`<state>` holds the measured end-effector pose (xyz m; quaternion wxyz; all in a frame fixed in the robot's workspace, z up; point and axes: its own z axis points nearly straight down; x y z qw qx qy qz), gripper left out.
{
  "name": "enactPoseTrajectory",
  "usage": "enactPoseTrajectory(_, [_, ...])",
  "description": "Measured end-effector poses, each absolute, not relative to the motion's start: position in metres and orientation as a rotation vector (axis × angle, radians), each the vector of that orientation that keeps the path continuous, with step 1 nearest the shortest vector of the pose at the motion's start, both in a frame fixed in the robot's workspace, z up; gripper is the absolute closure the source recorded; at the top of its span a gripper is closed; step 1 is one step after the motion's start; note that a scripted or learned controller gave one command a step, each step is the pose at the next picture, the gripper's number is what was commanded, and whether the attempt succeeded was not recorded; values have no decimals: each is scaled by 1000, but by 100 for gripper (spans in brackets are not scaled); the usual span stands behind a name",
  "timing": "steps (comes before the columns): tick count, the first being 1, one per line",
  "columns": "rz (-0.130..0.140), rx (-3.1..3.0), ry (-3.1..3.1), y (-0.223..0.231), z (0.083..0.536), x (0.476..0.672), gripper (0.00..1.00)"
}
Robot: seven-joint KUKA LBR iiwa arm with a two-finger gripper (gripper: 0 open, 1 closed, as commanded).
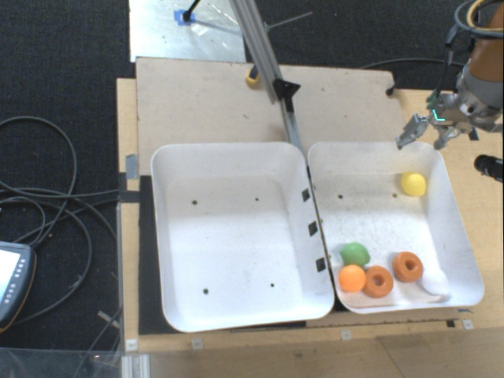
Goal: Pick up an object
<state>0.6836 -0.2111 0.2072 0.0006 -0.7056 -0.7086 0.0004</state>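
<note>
The right bin (457, 211) holds a yellow ball (413, 183) near its far right side. Along its near edge lie a green piece (355, 253), an orange ball (351, 278), two orange-brown rings (378, 281) (408, 266) and a white lump (434, 281). My gripper (427, 135) hangs over the bin's far right corner, above and beyond the yellow ball, its two grey fingers spread apart with nothing between them.
The left bin (169, 211) sits beside the right one, with a shared middle wall. A slanted metal pole (260, 42) crosses the board behind the bins. Cables lie on the floor at the left, near a screen device (12, 278).
</note>
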Motion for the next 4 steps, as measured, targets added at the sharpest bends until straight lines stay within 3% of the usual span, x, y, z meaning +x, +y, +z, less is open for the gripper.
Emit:
enactPoseTrajectory(1, [-1,-2217,-2231,-211,210,685,0])
enactPoseTrajectory(3, [2,-2214,-2228,-209,96,681,0])
enactPoseTrajectory(4, [-2,-2215,-2238,-210,112,683,100])
